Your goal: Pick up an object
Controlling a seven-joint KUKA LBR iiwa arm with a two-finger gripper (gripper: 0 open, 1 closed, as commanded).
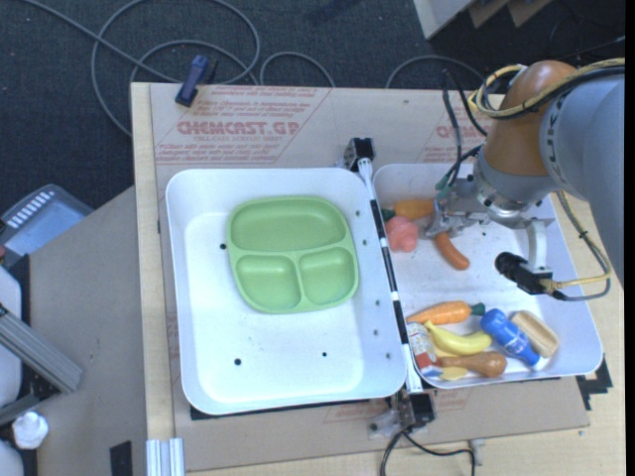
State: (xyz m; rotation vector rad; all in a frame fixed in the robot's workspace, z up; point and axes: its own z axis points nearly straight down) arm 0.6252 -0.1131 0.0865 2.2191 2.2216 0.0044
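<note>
The grey arm's two-finger gripper [446,222] hangs over the far part of the right white bin [575,296], its grip state impossible to tell, just beside a small orange-red sausage-shaped toy [452,252] lying on the bin floor.

Red lettering reading "CHEMCAST GP" runs across the brown protective sheet [243,127] covering the bench beyond the two bins; smaller red lines around it, and the repeat at right, are too blurred to read.
</note>
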